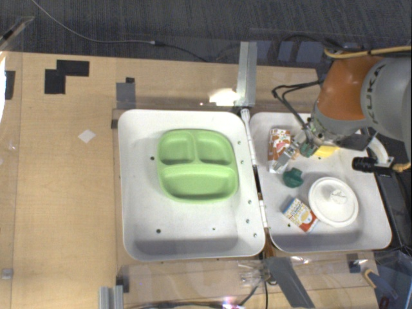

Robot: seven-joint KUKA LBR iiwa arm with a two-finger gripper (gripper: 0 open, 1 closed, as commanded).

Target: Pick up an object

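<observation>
Arm (pixel 360 98) hides part of the yellow object (pixel 327 151) beneath it.

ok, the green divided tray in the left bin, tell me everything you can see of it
The green tray is a light green plate of matte plastic look, a rounded rectangle with three compartments: two small ones on the far side, one wide one on the near side. All hold nothing. It lies flat, upright, near the middle of the left bin, touching only the bin floor.
</observation>
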